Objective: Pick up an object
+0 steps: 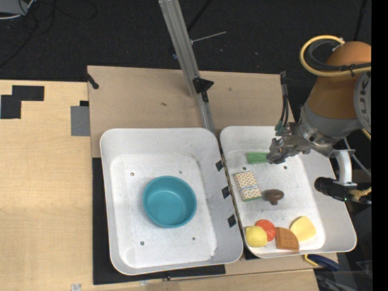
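My gripper (277, 156) hangs low over the upper part of the right bin (339, 235), right at the right end of a small green block (256, 157). Whether it touches the block I cannot tell. Lower in the same bin lie a patterned beige box (247, 185), a brown mushroom-shaped piece (273, 196), a red ball (265, 227), a yellow ball (256, 237), an orange-brown wedge (287, 239) and a yellow block (303, 228). A teal bowl (170, 201) sits in the left bin (121, 156).
A slanted metal rail (185, 53) rises behind the bins, ending near the divider between them. The arm's grey wrist and orange band (339, 83) stand over the right bin's upper right corner. Black cables and a fitting (332, 188) lie at the right rim.
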